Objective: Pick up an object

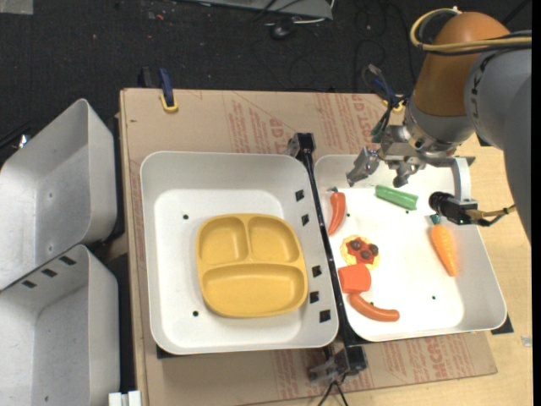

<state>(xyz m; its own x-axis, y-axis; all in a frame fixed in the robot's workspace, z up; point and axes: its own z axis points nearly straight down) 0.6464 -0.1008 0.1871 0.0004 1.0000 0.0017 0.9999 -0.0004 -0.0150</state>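
Gripper (379,174) sits over the far edge of the right bin (410,265), at its far-left corner area. Arm (503,83) comes in from the right, orange band (452,66) visible above the wrist. Fingers (362,166) are spread apart with nothing between them, so no grasp.

Right bin contents, all lying loose on the floor:
- green piece (396,197): far side, just near-right of the fingertips (closest candidate); can't tell whether it's touched
- red chilli (337,211): along the left wall, near side of the gripper
- carrot (444,248): right side, tip pointing toward the near edge
- yellow slice with dark spots (360,250): left-centre
- red-orange block (354,278): just on the near side of the slice, touching or almost touching it
- sausage (373,309): nearest the near edge, just beside the block

Left bin (169,227) holds a yellow divided plate (251,265), flat and roughly centred, well apart from the gripper.

Both bins sit side by side on the brown board (254,121), walls touching along the middle.
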